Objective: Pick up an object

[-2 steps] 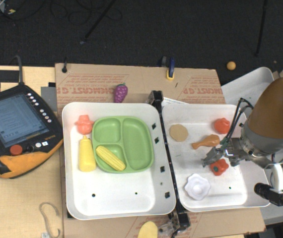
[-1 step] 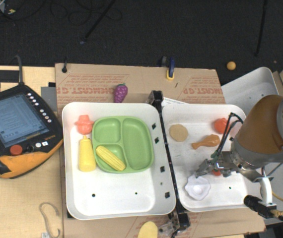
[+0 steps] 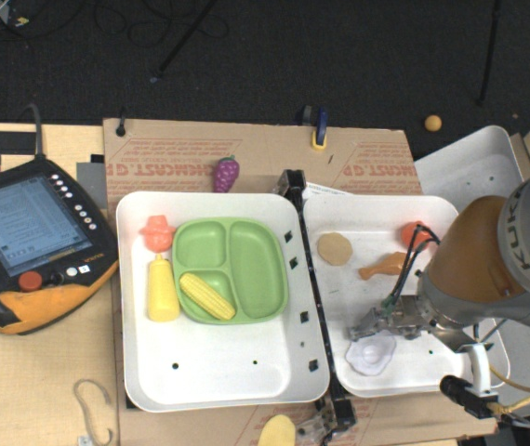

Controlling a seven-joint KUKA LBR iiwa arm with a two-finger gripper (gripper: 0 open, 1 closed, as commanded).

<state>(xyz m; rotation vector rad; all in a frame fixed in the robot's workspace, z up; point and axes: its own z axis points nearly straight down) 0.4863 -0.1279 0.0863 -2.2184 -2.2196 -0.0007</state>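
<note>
My gripper hangs low over the front of the right bin, under the grey arm with its orange band. Just below it lies a pale, see-through cup-like object, touching or nearly touching the metal tip. A tan round disc and an orange drumstick-shaped toy lie farther back in that bin. A red-orange toy sits partly behind the arm's cables. In the left bin a green divided plate carries a corn cob; a yellow bottle and a pink-red toy lie beside it.
A black divider runs between the bins. Purple grapes lie on the cardboard behind the left bin, and a yellow lemon sits at the front edge. A teach pendant rests at the left. A small orange ball lies far back.
</note>
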